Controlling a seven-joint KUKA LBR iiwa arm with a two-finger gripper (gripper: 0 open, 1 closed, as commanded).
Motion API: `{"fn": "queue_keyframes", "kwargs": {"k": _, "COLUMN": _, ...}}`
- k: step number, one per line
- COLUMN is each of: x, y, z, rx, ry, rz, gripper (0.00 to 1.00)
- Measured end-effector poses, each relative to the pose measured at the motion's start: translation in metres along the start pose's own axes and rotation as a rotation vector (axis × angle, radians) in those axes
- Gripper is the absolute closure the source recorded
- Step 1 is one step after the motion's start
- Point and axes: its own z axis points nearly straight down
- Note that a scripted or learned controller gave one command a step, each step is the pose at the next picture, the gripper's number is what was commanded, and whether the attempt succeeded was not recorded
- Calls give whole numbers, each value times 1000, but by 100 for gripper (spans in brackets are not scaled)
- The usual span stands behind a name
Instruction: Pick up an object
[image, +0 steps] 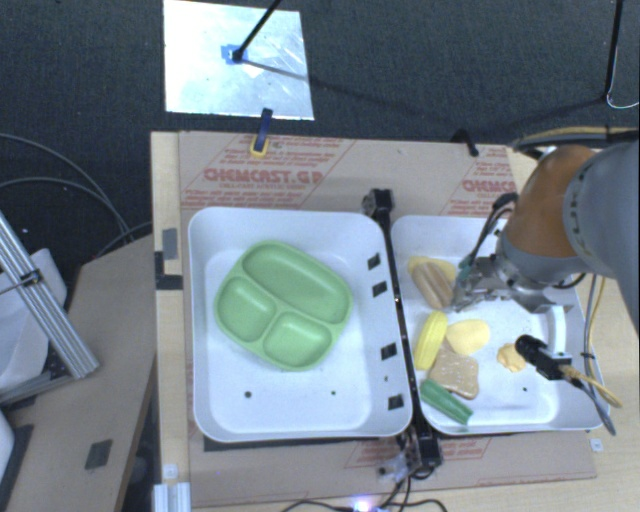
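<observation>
arm (565, 215) reaching in from the right over the right bin (545, 415) | gripper (468, 285) low beside the tan bread roll (432, 281) | open or closed: can't tell | yellow banana (430, 339), pale lemon (468, 335), toast slice (455, 374), green stick (444, 402) below | green divided plate (284, 304) in left bin (290, 425)

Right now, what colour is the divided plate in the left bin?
Light green; the divided plate shows best in the camera view.
</observation>
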Motion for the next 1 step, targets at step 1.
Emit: {"fn": "queue_keyframes", "kwargs": {"k": 1, "x": 0, "y": 1, "z": -11, "rx": -2, "ry": 0, "rz": -1, "gripper": 100}}
